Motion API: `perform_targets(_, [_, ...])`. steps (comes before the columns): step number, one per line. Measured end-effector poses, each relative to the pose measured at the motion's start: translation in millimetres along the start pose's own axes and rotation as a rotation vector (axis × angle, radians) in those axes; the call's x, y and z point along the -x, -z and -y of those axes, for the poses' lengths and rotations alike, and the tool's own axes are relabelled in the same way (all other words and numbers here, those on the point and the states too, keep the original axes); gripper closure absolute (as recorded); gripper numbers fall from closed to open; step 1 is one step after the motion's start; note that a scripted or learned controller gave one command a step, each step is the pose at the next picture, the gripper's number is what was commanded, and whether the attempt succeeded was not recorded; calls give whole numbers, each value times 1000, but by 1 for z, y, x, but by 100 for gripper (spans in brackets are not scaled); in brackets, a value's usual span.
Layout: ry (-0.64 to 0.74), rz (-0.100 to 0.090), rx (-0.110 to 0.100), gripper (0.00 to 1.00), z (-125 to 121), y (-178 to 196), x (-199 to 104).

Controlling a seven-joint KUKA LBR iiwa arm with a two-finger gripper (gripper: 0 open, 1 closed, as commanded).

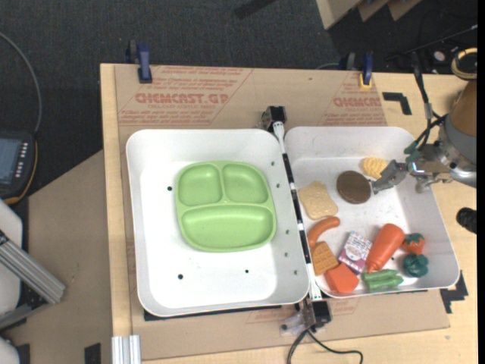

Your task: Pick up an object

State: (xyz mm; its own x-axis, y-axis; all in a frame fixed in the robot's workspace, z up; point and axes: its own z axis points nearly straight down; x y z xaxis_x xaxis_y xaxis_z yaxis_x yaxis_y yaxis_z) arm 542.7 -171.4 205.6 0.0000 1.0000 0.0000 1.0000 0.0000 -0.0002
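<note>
A cluster of toy food items lies in the right white bin [439,226], and none of them is lifted. Closest to the robot's gripper [388,177] are a round brown cookie-like disc [353,187] and a small yellow ridged piece [373,166], which sit side by side in the far half of the bin. The gripper hangs just right of the disc, its dark fingertips pointing left toward it. Nothing shows between the fingers, and whether they are apart or together cannot be made out at this size.

Left of the disc, near the bin's left wall, lies a tan square cracker [317,200]. Nearer the viewer, an orange sausage [323,228] curves below the cracker, and a brown waffle-patterned biscuit [323,257] lies just beyond it toward the near edge. An orange-red chunk [342,278] sits at the near rim. A small pink and white packet [355,249] rests beside a large orange carrot [385,246], which lies at a slant. A green pod-shaped vegetable [383,280] lies along the near edge, with a red tomato [413,243] and a dark green leafy piece [415,265] to the right of the carrot.

The grey arm [458,139] enters from the right edge, over the bin's far right corner.

The left white bin [144,203] holds a light green divided plate [225,205] with three compartments, two small ones on the far side and one wide one on the near side.

Both bins rest on a brown cardboard sheet [114,127] with red lettering, clamped at its far edge by two blue clips [142,59].
</note>
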Motion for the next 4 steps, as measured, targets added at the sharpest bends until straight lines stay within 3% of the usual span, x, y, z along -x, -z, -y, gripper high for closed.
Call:
perform_targets(1, [1,-2,-1,0,-36,-126,11])
perform_targets(2, [7,1,8,0,-96,-120,-55])
perform_targets(3, [3,1,5,0,-126,-121,-64])
perform_targets(4, [-1,-1,-4,0,-67,-121,-79])
